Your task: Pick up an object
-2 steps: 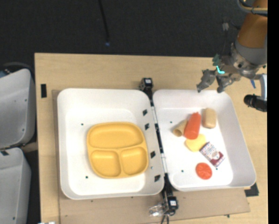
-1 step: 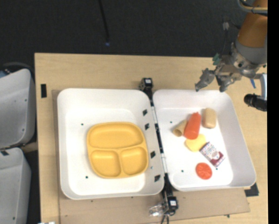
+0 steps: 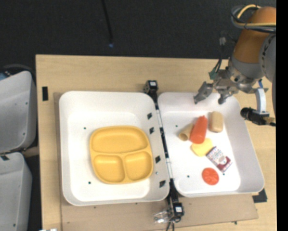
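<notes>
I'm hovering the gripper over the far edge of the right bin, fingers spread, nothing between them. Targets are clustering mid-bin: the orange carrot-like piece sitting just beside the beige roll, with the yellow block touching the carrot's near end (tight cluster, risky). I'm judging the roll easiest; I'm planning to descend straight, straddling its short axis, keeping clear of the carrot.
</notes>
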{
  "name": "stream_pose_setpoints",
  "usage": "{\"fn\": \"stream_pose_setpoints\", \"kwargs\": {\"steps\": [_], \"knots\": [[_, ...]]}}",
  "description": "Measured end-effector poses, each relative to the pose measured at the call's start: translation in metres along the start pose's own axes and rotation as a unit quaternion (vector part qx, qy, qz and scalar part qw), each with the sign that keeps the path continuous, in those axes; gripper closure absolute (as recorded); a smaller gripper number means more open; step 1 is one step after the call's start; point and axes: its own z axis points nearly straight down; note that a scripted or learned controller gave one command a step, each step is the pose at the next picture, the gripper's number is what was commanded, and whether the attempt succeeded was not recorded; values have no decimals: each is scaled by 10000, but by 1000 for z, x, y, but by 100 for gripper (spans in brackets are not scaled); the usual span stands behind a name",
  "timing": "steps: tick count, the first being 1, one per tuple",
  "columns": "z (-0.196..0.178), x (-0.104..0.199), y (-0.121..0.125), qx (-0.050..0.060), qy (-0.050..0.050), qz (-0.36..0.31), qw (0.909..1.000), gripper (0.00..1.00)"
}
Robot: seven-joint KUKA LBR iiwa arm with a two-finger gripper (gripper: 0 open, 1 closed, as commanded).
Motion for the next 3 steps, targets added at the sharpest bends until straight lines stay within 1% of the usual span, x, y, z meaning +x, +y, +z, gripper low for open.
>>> {"fn": "stream_pose_setpoints", "kwargs": {"steps": [1, 2, 3], "knots": [[42, -8, -3, -18, -10, -7, 10000, 0], [94, -9, -3, -6, -2, -5, 10000, 0], [79, -10, -1, -45, -14, -10, 10000, 100]]}}
